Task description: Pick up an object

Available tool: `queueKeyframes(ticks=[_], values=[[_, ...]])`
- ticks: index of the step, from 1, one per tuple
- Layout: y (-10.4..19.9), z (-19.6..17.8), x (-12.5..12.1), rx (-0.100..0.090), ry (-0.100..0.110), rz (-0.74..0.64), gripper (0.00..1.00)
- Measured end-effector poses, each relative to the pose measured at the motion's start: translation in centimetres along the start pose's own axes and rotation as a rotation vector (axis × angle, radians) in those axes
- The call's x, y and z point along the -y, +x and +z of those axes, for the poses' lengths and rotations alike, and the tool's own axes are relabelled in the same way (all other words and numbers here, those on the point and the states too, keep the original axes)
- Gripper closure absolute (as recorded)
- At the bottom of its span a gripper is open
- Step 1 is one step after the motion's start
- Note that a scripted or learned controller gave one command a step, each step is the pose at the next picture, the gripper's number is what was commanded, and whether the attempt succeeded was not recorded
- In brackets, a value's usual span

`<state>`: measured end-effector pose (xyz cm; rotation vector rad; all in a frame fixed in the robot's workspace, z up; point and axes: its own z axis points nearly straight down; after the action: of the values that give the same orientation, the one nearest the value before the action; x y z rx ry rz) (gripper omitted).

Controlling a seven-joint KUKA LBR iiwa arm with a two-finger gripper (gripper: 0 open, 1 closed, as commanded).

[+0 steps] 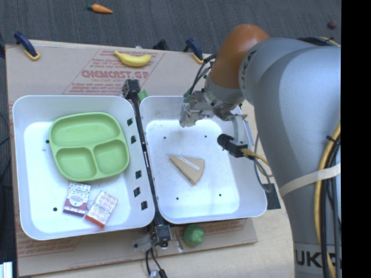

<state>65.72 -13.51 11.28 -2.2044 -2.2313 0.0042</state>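
A green divided plate [88, 144] lies in the left bin [23, 114], with two small red-and-white packets [77, 198] side by side just below it near the bin's front edge. Both bins rest on a cardboard sheet [69, 62] printed in red, held by blue clamps [26, 45] at its back edge, and a yellow banana [133, 57] lies on the cardboard behind the bins. A small green ball [193, 234] sits at the front edge below the right bin [243, 204], and a little orange carrot [101, 8] lies on the dark floor beyond the bench.
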Motion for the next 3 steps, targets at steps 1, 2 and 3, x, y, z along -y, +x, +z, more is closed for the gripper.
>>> queueKeyframes(ticks=[1,2,3], values=[[0.0,0.0,0.0,0.000,0.000,0.000,0.00],[-2.0,-0.2,0.1,0.001,-0.006,0.009,0.00],[-3.1,1.1,0.1,0.000,-0.003,0.009,0.00]])
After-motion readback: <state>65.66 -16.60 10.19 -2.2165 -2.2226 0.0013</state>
